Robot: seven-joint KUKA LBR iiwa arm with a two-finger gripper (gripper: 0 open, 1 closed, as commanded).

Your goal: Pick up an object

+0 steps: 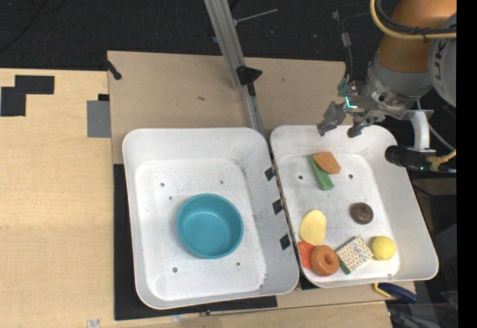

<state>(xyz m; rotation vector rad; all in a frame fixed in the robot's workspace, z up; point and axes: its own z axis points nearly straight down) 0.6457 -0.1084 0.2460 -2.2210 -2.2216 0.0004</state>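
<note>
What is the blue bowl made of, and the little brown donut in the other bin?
The blue bowl looks like smooth plastic: one even teal colour with a soft sheen. The brown donut seems to be toy food, likely plastic or rubber, dark with a small glint; it is too small to be sure.

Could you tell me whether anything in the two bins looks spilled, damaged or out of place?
Nothing stands out. The teal bowl sits upright in the left bin. The toy foods lie loosely in the right bin, with the orange piece resting over the green stick. Nothing has spilled.
</note>
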